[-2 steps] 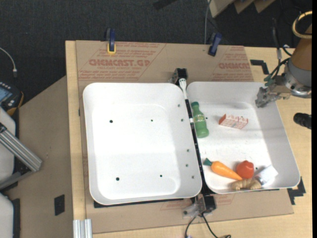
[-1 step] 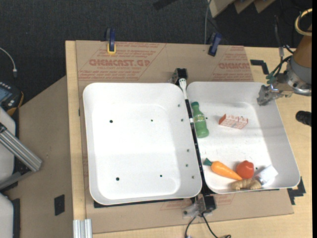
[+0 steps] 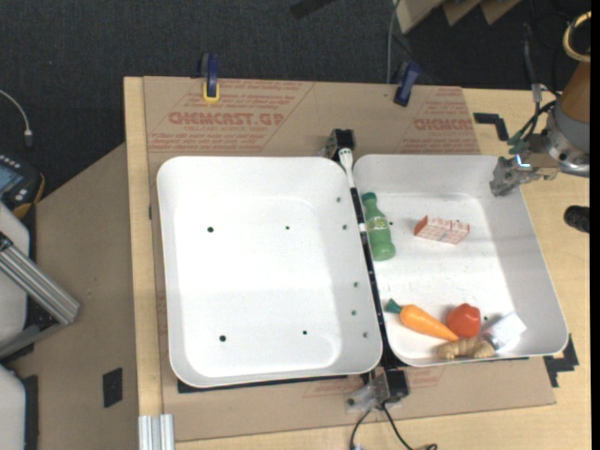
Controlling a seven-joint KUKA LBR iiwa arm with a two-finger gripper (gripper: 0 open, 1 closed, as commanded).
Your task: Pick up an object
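The right bin holds several objects. A green bottle lies along its left wall. A small red and white box rests near the middle. Along the front edge lie an orange carrot, a red tomato-like fruit, a tan ginger-like root and a small white piece. My gripper hangs over the bin's back right corner, well away from all of them, with nothing seen in it. The arm enters from the right.
The left bin sits beside the right one on a cardboard sheet held by two blue clamps. A black clip joins the bins at the back. Cables hang at the upper right.
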